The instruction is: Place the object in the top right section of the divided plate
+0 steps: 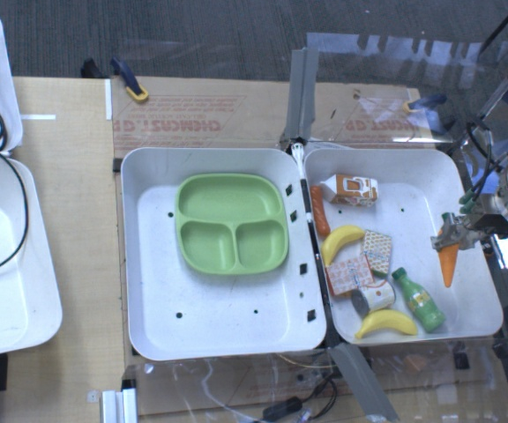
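Carrot dangles point-down, pinched in my gripper, well right of the green divided plate, lifted for carrying, I reckon.

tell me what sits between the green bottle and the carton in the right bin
In the camera view, between the green bottle and the carton lie a checkered packet and, a little left of that line, a banana.

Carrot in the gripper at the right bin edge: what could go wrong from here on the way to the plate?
1. The carrot hangs point-down from the gripper, seemingly held by its top end only; it may slip in transit.
2. The green divided plate sits in the other bin, so the carry crosses the bins' raised divider.
3. The long carrot may overhang a small section.
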Robot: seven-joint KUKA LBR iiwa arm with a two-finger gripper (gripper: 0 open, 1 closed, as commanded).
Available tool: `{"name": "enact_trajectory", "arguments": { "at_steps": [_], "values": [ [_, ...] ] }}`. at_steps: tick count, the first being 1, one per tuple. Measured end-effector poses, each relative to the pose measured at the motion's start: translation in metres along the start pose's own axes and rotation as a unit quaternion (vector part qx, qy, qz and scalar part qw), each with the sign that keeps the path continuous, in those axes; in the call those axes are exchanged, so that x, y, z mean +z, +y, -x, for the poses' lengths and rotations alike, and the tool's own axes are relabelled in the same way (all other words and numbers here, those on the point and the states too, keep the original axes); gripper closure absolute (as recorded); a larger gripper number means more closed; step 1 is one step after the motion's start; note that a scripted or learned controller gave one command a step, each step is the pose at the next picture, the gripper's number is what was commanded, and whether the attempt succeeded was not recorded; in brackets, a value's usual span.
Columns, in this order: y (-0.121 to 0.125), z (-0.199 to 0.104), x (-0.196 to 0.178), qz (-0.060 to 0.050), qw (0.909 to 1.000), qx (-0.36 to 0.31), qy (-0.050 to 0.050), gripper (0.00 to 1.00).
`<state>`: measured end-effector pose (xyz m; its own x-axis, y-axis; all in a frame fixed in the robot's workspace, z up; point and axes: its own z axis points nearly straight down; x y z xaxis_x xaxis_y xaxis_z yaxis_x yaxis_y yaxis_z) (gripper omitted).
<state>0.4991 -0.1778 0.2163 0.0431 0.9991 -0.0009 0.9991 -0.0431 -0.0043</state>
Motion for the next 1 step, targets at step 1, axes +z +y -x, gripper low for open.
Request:
{"name": "enact_trajectory", "arguments": {
  "at_steps": [1],
  "values": [
    [-0.0091, -0.0736, 0.0106, -0.001, 0.9999, 0.016, 0.000, 1.00]
  ]
}}
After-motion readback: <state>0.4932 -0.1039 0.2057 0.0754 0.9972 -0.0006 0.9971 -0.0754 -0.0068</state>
